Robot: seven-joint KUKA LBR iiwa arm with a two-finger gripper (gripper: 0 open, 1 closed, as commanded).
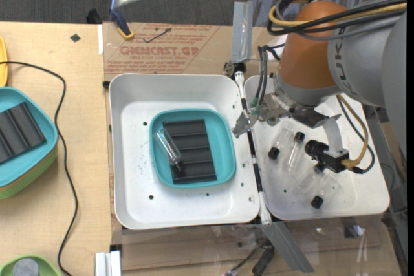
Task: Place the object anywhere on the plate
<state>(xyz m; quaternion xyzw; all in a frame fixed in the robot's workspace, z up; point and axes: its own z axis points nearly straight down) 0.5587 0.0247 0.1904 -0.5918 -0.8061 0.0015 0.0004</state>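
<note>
The grey arm (362, 55) with its orange band reaches in from the right over the seam between the two white bins. The left bin (129, 158) holds a teal plate (223, 139) with a dark ribbed insert (194, 148), and a clear vial with a black cap (170, 148) already lies slanted on that insert, toward its left side. The right bin (369, 200) holds several more clear vials (293, 152), scattered near one another. The end effector (249, 118) hangs at the left bin's right rim; whether it is spread or pressed together I cannot tell. Such a vial looks light, rigid, slick and prone to rolling, so mid-barrel seems the safest hold.
</note>
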